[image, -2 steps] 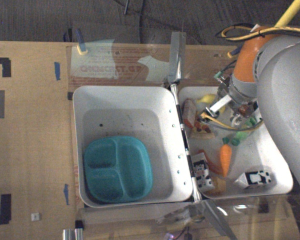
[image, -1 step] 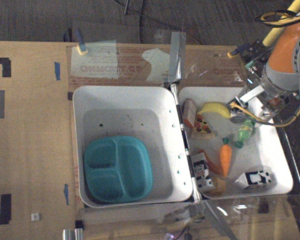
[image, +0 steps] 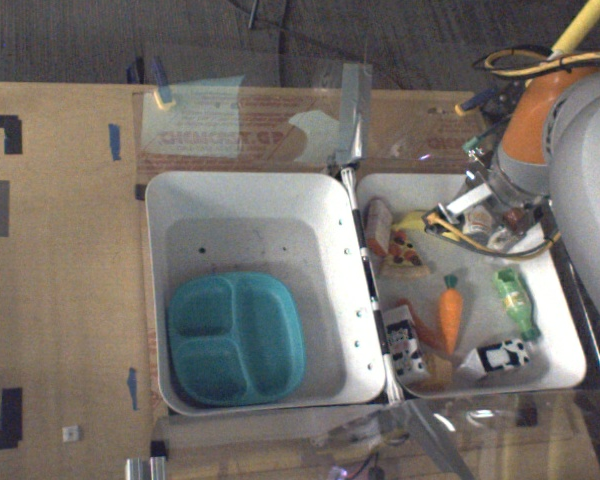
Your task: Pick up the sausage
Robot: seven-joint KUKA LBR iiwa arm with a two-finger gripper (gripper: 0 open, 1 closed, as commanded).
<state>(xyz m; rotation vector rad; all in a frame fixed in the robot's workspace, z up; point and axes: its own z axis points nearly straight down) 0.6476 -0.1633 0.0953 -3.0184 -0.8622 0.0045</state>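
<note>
Faintly, cardboard [image: 215,128] lettering behind the bins [image: 250,193] stays unreadable.

The two white bins [image: 250,193] are looking like smooth, slightly glossy plastic, the teal divided plate [image: 236,337] is appearing matt plastic, and the bench [image: 60,268] is showing flat brown cardboard.
</note>
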